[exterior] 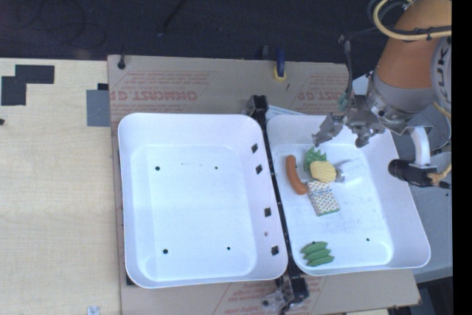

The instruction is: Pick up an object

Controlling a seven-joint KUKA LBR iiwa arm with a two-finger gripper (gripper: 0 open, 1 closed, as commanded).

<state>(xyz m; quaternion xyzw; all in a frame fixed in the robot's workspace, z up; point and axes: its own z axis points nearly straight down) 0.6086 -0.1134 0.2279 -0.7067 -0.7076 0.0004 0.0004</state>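
The right bin (398, 232) holds several small objects. An orange-red sausage (296, 175) lies near its left wall. Beside it is a yellow corn-like piece (323, 172) with green leaves (316, 156). A small checked packet (323, 198) lies just below, and green pea pods (317, 253) rest near the front edge. My gripper (341, 139) hangs above the bin's back part, just up and right of the yellow piece. Its fingers are spread open with nothing between them.
The left bin (140, 158) sits beside the right one, with a black divider strip (267, 181) between them. Both rest on a cardboard sheet (192, 85) on the wooden bench. A black fixture (413, 172) juts in at the right bin's edge.
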